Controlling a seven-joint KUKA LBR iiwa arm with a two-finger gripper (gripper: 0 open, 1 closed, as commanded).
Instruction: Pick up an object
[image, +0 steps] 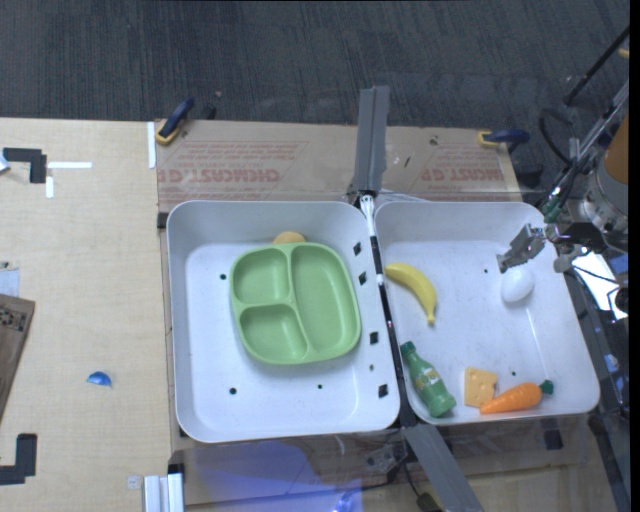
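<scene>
The end effector (540, 248) hangs over the far right part of the right bin (465, 230), with its fingers spread a little and nothing between them. Just below and to the left of it lies a white egg (516, 287) on the bin floor, apart from the fingers as far as the slanted view lets me tell. The egg looks the nearest thing to take: light, smooth and rounded, so it would likely slip out of a narrow pinch; a hold across its middle, with the fingers either side of its widest part, seems safest, and if it is a real shell it would crack under a hard squeeze. Other things in the same bin lie farther off: a banana (414, 287) near the left wall, a green bottle (427, 381) on its side toward the front, a yellow wedge of cheese (479, 385) and a carrot (512, 398) just beside it. The left bin (200, 330) holds a green divided plate (295, 303).
</scene>
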